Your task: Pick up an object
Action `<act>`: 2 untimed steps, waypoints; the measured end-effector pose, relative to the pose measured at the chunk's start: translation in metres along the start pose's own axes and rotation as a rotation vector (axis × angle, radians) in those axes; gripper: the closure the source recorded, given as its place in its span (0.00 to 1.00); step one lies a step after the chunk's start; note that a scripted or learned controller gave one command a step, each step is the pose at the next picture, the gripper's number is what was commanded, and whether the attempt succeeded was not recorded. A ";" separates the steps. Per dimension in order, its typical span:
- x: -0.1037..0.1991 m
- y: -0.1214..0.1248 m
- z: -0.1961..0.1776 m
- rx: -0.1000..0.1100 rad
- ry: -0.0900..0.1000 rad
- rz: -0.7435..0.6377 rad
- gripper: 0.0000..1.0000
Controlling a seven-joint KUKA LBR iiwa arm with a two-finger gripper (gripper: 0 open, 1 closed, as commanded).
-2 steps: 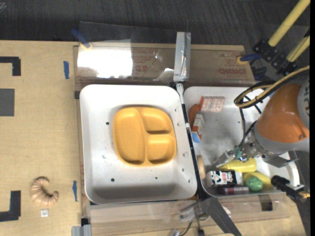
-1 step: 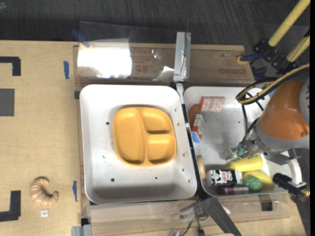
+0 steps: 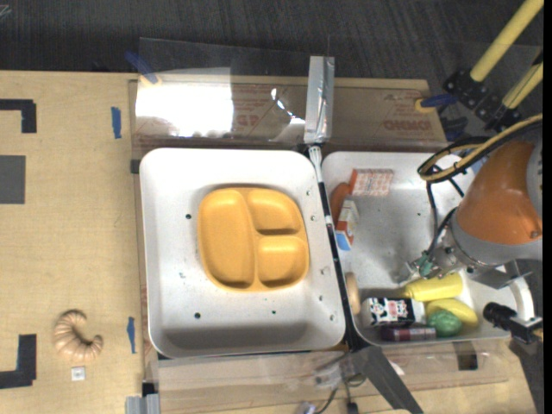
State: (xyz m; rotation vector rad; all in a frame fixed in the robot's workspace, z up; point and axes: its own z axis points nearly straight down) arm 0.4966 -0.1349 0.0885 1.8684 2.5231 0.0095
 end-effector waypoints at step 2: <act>0.027 0.043 -0.005 0.006 -0.003 0.199 1.00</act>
